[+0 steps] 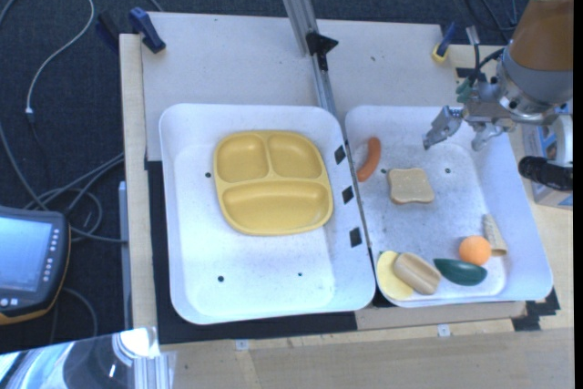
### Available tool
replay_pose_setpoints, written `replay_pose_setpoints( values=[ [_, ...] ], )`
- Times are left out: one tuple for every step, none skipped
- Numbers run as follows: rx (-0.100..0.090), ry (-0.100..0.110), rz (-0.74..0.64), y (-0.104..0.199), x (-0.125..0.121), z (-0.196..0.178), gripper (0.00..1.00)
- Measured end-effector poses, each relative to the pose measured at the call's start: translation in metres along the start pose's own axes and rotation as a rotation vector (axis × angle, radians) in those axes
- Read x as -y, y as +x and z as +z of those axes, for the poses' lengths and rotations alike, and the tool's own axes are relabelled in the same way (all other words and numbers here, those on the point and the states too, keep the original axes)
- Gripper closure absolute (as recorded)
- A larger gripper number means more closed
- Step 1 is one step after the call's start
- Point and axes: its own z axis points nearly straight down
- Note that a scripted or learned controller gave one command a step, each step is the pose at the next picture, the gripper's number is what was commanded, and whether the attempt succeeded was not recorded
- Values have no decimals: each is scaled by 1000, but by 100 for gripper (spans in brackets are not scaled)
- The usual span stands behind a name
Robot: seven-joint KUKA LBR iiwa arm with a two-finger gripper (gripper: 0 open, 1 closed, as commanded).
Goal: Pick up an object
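gripper (462, 130) – fingers apart, seemingly empty | above right bin (510, 196) | bread slice (410, 186) – just below

Open jaws of the gripper (463, 132) hang over the right bin (510, 196), above the toast (411, 186).

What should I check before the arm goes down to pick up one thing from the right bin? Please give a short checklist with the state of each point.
1. Gripper carries nothing: ok, no item between its fingers.
2. Fingers open for a grasp: ok, they stand apart.
3. Gripper over the right bin: ok, at its upper part.
4. Nearest item free to take: ok, the bread slice lies alone, with the sausage apart from it.
5. Gripper right above the bread slice: not ok, it is off to the side.
6. Crowded corner: not ok, the orange, green vegetable and bun lie close together.
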Motion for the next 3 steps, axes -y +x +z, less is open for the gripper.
replay_pose_setpoints(
  values=[
    [0, 0, 0, 0, 0, 0, 0],
    [0, 6, 1, 1, 3, 63, 0],
    [-1, 5, 0, 9, 5, 124, 0]
  ],
)
